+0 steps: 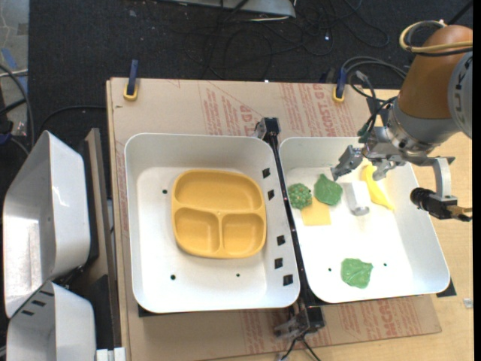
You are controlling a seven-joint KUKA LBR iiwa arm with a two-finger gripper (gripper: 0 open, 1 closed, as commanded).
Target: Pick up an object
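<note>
Now | gripper [364, 170] upper right of frame, above right bin [421, 277] | grip state: cannot tell | nothing lifted; pick not yet done, green piece [356, 271] lies loose

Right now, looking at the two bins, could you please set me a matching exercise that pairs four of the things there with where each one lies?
Things:
1. yellow divided tray
2. end effector
3. yellow flat square piece
4. lone green leafy piece

Places:
A. near the front of the right bin, apart from the rest
B. in the middle of the left bin
C. above the back part of the right bin
D. in the right bin, just in front of two green pieces

Pairs: 1-B, 2-C, 3-D, 4-A
</note>
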